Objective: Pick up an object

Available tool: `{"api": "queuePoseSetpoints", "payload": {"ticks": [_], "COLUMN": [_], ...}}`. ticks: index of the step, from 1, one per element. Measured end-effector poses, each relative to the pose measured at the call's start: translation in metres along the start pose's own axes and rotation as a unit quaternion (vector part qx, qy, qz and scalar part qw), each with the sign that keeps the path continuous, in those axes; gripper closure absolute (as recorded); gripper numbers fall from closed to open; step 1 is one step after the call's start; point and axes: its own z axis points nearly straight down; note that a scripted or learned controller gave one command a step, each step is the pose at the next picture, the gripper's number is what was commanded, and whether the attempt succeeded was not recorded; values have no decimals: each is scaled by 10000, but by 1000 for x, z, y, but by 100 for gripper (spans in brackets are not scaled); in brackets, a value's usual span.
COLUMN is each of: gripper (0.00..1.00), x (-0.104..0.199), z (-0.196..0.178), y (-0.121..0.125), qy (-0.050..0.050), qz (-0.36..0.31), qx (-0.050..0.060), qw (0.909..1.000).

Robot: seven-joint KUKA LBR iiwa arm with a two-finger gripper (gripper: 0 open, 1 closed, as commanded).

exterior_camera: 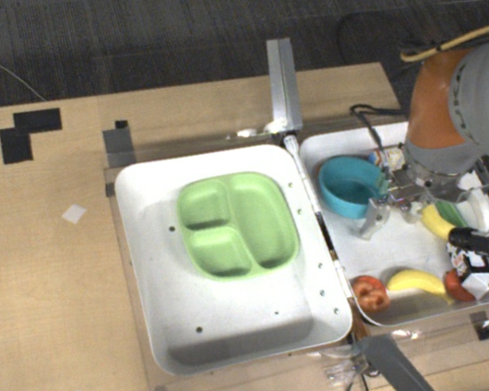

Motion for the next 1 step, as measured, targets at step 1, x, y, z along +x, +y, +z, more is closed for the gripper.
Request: {"api": "queuePoseSetpoints", "payload": {"ticks": [1], "gripper": [0], "x": [4], "z": [-5], "y": [35], "qy": [-4], "qz": [374], "qx": [-449], "qw": [9983]}}
